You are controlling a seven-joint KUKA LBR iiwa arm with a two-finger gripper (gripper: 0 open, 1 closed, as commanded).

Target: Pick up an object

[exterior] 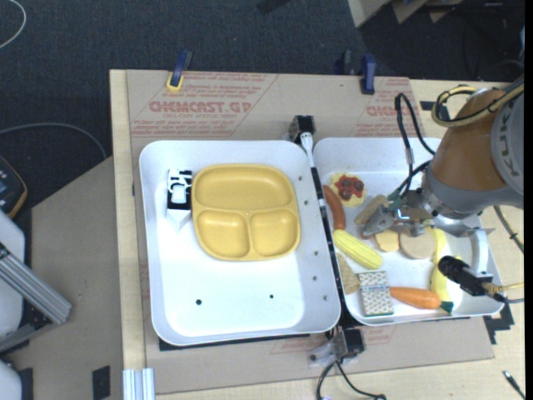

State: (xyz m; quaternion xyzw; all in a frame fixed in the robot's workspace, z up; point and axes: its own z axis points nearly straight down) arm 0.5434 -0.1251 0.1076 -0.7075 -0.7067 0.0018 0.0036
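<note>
Toy food fills the right bin, and that is where the tool works, low among the pieces. From the one camera above the table, the arm reaches in from the right with its orange band over the bin, so the tool points leftward into the pile. Its two fingers look spread a little, with nothing plainly between them; I judge no grasp is made yet.

Just below the tool lies an ear of corn, and just beside its tips, toward the arm, sit pale round slices. A sausage lies beyond the tips on the far side from the arm, near the bin's wall. A carrot and a small box lie well below the tool, near the front rim. The pieces crowd together, so a clean pinch on one of them probably needs care.

Well beyond the tool, the left bin holds a yellow divided plate, apart from the work.
</note>
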